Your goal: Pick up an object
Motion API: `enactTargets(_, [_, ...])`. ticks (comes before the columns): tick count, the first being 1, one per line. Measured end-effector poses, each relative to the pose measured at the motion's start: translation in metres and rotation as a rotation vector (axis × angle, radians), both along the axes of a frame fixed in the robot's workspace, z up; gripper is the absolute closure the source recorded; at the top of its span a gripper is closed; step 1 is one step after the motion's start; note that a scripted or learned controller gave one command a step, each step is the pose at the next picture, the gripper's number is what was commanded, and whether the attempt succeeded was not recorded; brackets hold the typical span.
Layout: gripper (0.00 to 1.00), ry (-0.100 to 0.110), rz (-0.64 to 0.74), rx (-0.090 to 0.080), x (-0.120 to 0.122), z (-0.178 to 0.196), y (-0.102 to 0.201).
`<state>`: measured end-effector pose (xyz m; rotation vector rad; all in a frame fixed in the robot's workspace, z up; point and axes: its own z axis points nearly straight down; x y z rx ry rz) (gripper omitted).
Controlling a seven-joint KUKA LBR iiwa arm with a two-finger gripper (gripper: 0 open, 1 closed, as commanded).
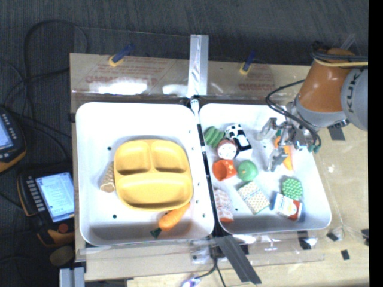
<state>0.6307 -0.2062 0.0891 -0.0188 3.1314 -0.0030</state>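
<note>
My gripper hangs low over the upper right part of the right bin, its grey fingers spread apart with nothing clearly between them. A small orange piece shows just to its right; I cannot tell whether it is an object or part of the hand. To the gripper's left lie a green ball, an orange cup, a red-and-white round item, a black-and-white toy and a green striped item. Below it lies a green dotted item.
A checkered packet, a juice box and a red packet lie along the right bin's front. The left bin holds a yellow divided plate, a carrot and a tan cone.
</note>
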Motion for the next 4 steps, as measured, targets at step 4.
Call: enactTargets(4, [0.0,-0.004,-0.071,-0.003,-0.068,0.001,0.038])
